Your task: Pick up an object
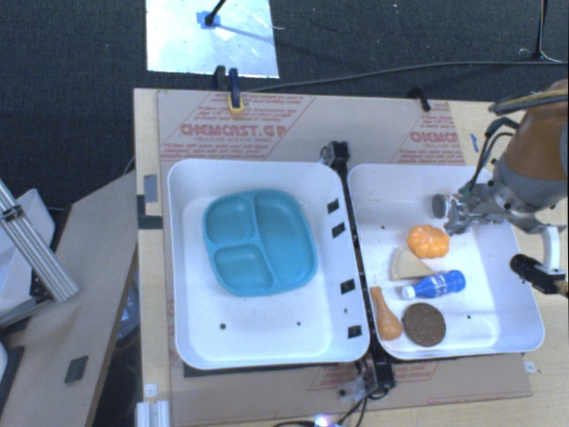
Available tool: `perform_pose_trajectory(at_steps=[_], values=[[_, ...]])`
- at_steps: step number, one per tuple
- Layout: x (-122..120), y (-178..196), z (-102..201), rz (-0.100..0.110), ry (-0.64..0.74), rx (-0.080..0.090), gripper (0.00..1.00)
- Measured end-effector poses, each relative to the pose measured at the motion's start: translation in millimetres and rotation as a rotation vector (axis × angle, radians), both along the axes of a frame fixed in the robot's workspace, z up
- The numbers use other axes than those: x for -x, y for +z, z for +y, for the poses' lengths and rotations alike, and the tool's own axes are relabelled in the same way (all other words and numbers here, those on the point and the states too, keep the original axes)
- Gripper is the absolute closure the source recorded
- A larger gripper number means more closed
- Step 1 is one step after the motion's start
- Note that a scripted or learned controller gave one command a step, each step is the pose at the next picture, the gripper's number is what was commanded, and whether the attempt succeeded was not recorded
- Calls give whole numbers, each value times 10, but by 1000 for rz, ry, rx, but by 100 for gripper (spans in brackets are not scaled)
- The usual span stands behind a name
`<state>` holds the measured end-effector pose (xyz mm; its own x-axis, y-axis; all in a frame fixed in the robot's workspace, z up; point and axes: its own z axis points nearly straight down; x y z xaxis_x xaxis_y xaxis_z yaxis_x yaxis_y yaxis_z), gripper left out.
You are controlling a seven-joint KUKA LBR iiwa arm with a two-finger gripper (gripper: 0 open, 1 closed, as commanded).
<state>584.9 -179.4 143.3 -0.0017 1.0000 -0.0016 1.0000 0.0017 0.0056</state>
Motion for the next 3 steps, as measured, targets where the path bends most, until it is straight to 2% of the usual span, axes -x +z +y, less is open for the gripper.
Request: perform_pose_trajectory(at_steps=[3], values=[[-136, 1454, -134, -1, 3, 1, 100]])
